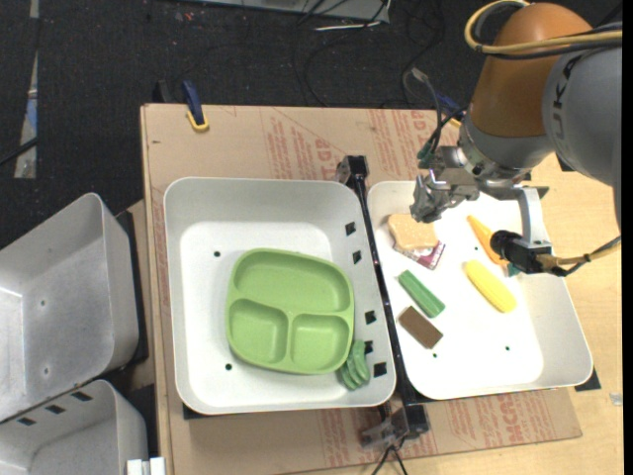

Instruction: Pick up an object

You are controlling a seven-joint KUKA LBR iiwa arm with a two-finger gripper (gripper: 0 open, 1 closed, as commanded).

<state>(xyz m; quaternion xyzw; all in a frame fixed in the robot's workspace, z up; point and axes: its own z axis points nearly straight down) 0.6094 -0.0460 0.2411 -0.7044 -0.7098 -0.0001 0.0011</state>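
Looking down from the fixed camera, you see the gripper [431,204] hanging over the far left corner of the right bin [554,359], just above a tan sponge-like block [409,233]; you cannot tell from here whether it grips anything. Near the block lie a green bar [421,293], a brown piece [419,327] and a yellow corn cob [490,285], while the left bin [193,265] holds a green divided plate [290,311].
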